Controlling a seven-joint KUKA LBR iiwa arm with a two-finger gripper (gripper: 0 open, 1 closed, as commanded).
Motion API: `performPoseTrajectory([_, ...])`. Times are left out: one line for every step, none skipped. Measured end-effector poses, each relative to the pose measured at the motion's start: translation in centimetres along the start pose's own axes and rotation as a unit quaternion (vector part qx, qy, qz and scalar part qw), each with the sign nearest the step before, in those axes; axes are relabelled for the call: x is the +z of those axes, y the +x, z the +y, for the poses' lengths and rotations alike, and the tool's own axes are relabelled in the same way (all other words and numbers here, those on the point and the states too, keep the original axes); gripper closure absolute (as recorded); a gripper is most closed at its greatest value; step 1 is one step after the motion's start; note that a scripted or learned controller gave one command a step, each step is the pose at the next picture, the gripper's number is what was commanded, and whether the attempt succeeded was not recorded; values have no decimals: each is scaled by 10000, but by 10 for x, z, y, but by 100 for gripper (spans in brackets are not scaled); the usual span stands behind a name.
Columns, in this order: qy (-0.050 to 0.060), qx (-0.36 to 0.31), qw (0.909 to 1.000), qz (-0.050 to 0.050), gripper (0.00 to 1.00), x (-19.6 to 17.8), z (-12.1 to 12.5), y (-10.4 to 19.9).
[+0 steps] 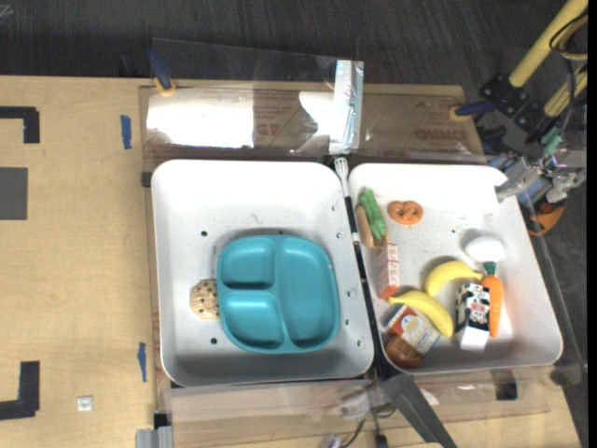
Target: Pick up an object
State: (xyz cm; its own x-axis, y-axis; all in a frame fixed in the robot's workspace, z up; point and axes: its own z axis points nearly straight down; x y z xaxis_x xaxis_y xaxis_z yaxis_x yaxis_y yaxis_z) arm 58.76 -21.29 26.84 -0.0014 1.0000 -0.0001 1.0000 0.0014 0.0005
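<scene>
My gripper [539, 171] hovers at the far right edge of the right bin [536, 278]; I cannot tell its state from here.

I judge the banana [437, 297] the likeliest pick: it lies near and left of the gripper, mid-bin, its long axis curving left to right, touching the milk carton [476, 314] and carrot [495, 299]. The left bin [177, 203] holds a teal tray [277, 292] and cookie [204, 299].

Robotics lab: taped plywood bench [65, 278], twin white bins [177, 194], cabling [560, 26].
</scene>
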Motion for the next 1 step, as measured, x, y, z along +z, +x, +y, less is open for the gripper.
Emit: performPoseTrajectory([12,-1722,9851,9,0,69,-46,1])
